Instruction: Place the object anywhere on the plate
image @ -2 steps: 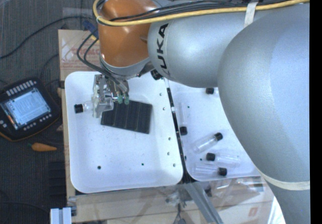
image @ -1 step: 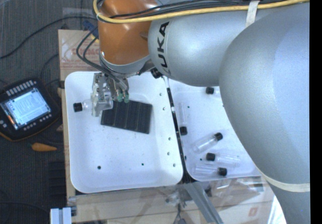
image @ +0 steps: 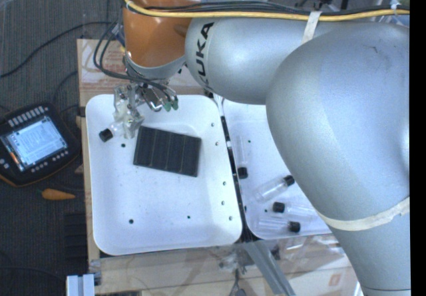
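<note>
Presently on the worktop: two shallow white bins side by side. Left bin holds one dark ribbed rectangular plate, lying flat and slightly askew in the upper middle of the bin floor. Hand, at the end of the grey arm with its orange band, sits over the upper left corner of that bin, just beside the plate's upper left corner. A clear tube with a black cap lies at the hand's fingertips, cap end pointing left, resting on the bin floor and off the plate; whether the fingers actually grip it cannot be told from this angle. Right bin contains several more clear tubes with black caps, scattered near its lower portion, partly hidden by the arm. Beside the worktop, on the floor at left: a handheld control pendant with lit screen.
</note>
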